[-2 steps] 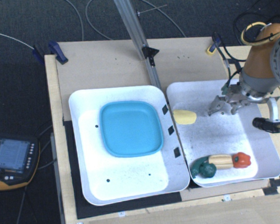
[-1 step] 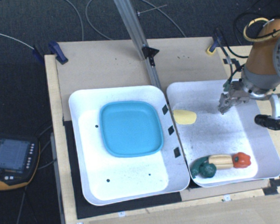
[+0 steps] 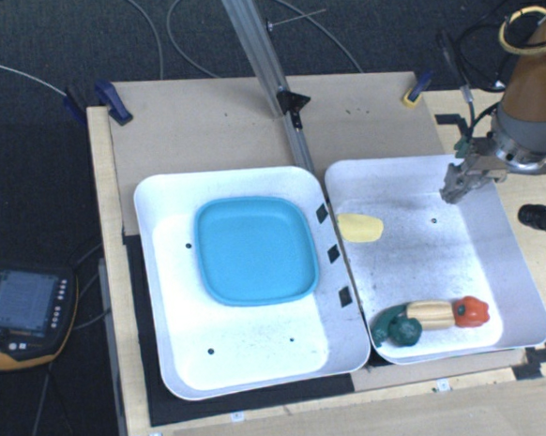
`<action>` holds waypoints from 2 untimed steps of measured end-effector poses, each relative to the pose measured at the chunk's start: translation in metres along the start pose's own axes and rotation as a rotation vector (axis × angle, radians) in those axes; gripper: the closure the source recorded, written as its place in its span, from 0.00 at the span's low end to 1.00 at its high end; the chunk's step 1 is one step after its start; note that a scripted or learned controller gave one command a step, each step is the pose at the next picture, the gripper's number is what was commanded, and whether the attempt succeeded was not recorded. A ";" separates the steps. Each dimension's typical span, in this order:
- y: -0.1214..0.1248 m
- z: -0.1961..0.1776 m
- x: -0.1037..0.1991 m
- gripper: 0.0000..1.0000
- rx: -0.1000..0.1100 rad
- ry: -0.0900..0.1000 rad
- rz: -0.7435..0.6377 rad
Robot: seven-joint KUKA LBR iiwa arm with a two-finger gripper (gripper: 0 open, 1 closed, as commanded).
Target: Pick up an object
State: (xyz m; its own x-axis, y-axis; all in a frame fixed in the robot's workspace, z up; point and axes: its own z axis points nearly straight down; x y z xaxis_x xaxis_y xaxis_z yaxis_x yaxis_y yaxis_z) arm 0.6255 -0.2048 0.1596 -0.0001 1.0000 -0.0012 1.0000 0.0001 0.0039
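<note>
Currently three candidates sit in the right bin (image 3: 501, 241). Yellow piece (image 3: 359, 227) lies at the bin's left wall, mid-height in the frame, flat, long axis roughly left-right. Along the bin's lower edge: green object (image 3: 398, 329), tan wooden piece (image 3: 428, 315) and red object (image 3: 470, 312) in a row, touching or nearly so, row axis left-right.

Gripper (image 3: 455, 189) hangs at the upper right of that bin, near the top wall, fingers pointing down-left. Nothing seen between them; whether they are spread or pressed together cannot be told at this resolution.

Key relation: yellow piece is to the left and slightly below the gripper in the frame, well apart but with bare bin floor between. The lower row is straight down-frame, also well apart. Yellow piece looks the cleaner target, being isolated, though its closeness to the wall could block a finger.

Blue plate (image 3: 257, 249) sits alone in the left bin (image 3: 166, 296), farthest from the gripper.
</note>
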 end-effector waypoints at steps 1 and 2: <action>-0.002 -0.043 0.000 1.00 0.000 0.000 0.000; -0.001 -0.062 0.000 1.00 0.001 0.001 0.000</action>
State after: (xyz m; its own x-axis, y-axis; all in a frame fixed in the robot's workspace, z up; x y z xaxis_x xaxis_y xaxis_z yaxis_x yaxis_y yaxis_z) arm 0.6240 -0.2050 0.2219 -0.0002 1.0000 -0.0005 1.0000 0.0002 0.0026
